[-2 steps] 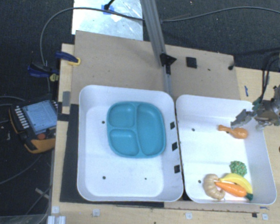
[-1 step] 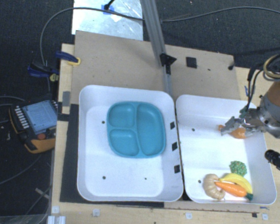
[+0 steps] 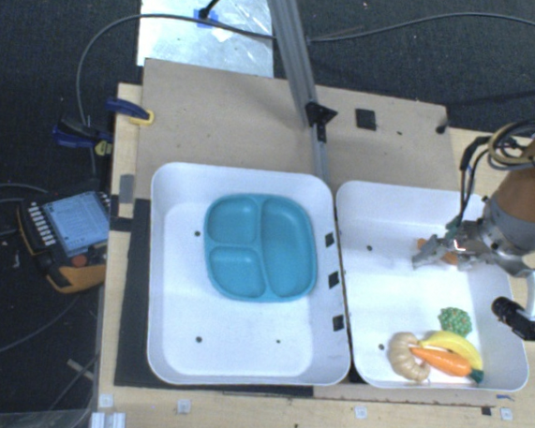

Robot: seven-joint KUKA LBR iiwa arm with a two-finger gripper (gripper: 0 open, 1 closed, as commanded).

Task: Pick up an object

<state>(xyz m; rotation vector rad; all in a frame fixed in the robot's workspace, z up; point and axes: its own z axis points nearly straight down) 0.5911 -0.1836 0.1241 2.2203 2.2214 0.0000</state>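
Toy food clustered in the right bin's near corner.
A yellow banana [image 3: 455, 345] rests on an orange carrot [image 3: 442, 361], a tan ginger-like piece [image 3: 407, 355] touching their left, green broccoli [image 3: 456, 321] just behind.

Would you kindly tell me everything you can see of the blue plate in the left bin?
The blue plate is a rounded-square tray, seemingly plastic, in a light teal blue. Raised ridges divide it into three compartments: one tall section on the right and two smaller ones stacked on the left. It lies flat, right side up, on the floor of the left bin, toward the far half. Nothing rests in it, and nothing touches it but the bin.
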